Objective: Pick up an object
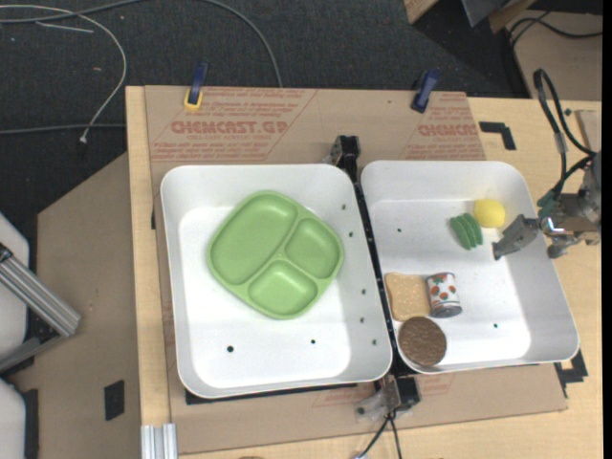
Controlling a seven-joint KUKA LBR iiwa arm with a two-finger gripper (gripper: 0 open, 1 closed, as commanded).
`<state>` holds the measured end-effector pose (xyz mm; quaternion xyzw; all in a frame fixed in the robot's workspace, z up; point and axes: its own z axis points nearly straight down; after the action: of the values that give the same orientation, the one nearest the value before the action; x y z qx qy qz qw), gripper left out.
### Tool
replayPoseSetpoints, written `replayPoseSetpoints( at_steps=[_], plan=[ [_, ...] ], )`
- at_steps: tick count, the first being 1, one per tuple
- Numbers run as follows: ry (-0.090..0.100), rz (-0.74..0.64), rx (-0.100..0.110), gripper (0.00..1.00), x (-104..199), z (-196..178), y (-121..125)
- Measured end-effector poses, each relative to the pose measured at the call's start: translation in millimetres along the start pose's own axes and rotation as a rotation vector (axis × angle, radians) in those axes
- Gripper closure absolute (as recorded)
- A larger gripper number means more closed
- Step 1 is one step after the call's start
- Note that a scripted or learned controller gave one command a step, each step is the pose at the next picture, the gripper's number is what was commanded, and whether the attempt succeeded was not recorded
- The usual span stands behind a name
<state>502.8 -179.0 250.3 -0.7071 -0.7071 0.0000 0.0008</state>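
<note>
Over the right bin [535, 338], near its right wall, the gripper [521, 237] is seen hovering, and whether its jaws are open or shut cannot be told. Just beside it, a yellow ball [491, 212] and green piece [467, 229] are found touching. Nearer the front, toast [406, 295], can [443, 294] and brown disc [422, 341] are clustered. A green divided plate [275, 253] is seen in the left bin [191, 352].

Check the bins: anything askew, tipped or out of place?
Mostly tidy. The green divided plate sits rotated, corners askew to the left bin. In the right bin, the small can lies on its side beside the bread slice. No spills or damage show.
</note>
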Motion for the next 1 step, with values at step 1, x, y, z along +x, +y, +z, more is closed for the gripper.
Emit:
replayPoseSetpoints(
  at_steps=[1],
  plan=[
    [0.0, 0.0, 0.001, 0.0, 3.9, 49.9, 9.5]
  ],
)
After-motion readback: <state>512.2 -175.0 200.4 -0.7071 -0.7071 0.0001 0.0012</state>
